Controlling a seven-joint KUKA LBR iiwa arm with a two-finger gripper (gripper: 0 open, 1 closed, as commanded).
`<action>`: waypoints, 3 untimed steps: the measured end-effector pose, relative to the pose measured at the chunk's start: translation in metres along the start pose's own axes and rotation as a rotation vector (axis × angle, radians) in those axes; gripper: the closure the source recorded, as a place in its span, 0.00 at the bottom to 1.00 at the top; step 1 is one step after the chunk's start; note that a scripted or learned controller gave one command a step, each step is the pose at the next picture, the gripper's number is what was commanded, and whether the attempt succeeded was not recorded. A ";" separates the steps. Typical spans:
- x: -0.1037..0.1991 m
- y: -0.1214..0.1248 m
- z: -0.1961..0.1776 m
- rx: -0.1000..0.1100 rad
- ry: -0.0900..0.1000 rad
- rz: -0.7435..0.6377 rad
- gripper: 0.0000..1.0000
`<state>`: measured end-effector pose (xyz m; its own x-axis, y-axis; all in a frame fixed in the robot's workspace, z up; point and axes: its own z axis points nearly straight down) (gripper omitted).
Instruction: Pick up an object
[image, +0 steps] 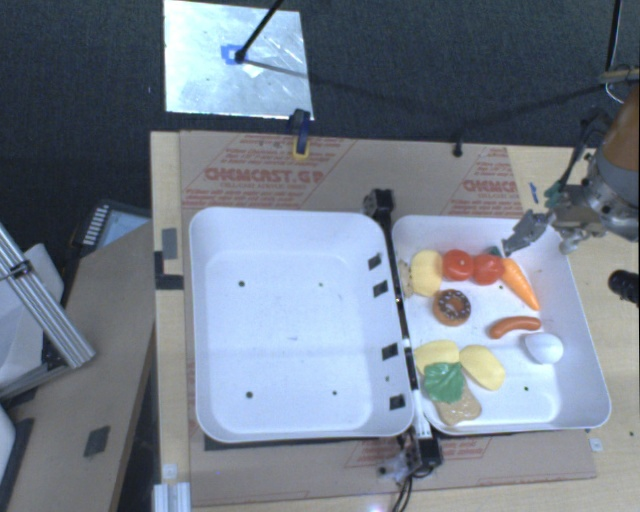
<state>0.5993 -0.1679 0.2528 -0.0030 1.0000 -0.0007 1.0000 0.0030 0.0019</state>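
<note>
The right bin (588, 352) holds several toy foods: a yellow piece (426, 272), two red tomatoes (459, 264) (488, 268), an orange carrot (520, 285), a chocolate donut (452, 306), a sausage (515, 326), a white egg (544, 347), two yellow lumps (437, 353) (483, 366), a green leaf (443, 381) and a tan biscuit (458, 406). My gripper (546, 241) hangs over the bin's far right corner, open, with nothing between its fingers. One fingertip (515, 243) points down just above the carrot's top and the right tomato.
The left bin (290, 216) sits beside the right one, with black clips (392, 320) along the shared edge. Both bins rest on a cardboard sheet (270, 170). A foil square (235, 60) lies at the back. Metal rails (40, 310) stand at the left.
</note>
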 end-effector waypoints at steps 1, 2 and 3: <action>0.063 0.072 0.144 -0.001 0.003 -0.008 0.00; 0.137 0.046 0.063 -0.006 0.002 -0.008 0.00; 0.217 0.068 0.029 -0.005 0.005 -0.009 0.00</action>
<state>0.6666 0.0491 0.2241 -0.0124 0.9999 0.0038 0.9999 0.0124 0.0071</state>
